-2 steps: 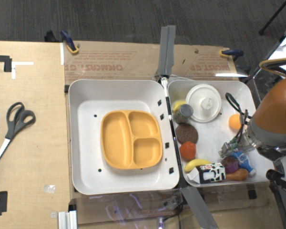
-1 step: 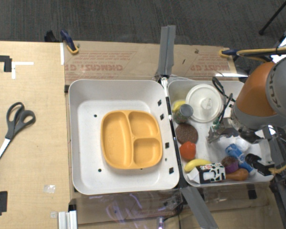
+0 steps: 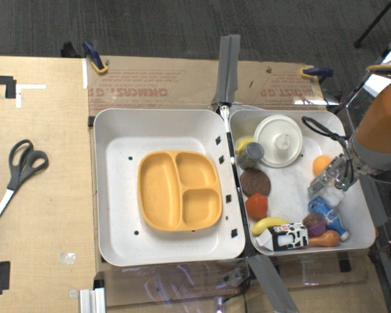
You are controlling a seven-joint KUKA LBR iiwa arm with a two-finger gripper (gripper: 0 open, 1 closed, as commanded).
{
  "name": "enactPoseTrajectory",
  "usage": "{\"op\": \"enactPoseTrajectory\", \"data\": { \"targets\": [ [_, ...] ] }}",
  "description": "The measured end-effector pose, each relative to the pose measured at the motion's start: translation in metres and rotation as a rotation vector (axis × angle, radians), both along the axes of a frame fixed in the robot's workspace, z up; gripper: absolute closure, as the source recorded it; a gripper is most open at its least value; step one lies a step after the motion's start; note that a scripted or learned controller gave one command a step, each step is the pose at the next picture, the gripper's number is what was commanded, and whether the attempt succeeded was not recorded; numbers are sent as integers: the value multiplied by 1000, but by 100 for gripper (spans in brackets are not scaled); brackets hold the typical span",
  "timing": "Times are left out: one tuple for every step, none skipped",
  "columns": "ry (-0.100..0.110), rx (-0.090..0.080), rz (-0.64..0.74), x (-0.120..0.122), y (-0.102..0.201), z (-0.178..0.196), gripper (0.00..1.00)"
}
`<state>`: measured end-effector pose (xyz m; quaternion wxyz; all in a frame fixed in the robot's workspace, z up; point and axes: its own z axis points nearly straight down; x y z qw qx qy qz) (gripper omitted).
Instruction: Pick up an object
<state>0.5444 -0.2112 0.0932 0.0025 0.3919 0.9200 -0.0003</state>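
Scissors (image 3: 19, 168) lie on the wooden bench (image 3: 39, 240) at the far left, blades pointing down-left. A sheet of cardboard (image 3: 202, 83) lies behind the bins (its printed lettering reads upside down), held by a blue clamp (image 3: 94, 56) at its left corner and another clamp (image 3: 316, 73) at its right. A grey bar (image 3: 228, 67) runs back from between the bins. Beyond the bench lies dark carpet (image 3: 150, 15).

Grey arm (image 3: 378, 150), orange band, black cable, metallic hand (image 3: 327, 180)
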Motion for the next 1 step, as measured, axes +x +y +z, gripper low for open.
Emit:
{"op": "enactPoseTrajectory", "data": {
  "targets": [
    [2, 2, -109, 28, 56, 112, 100]
  ]
}}
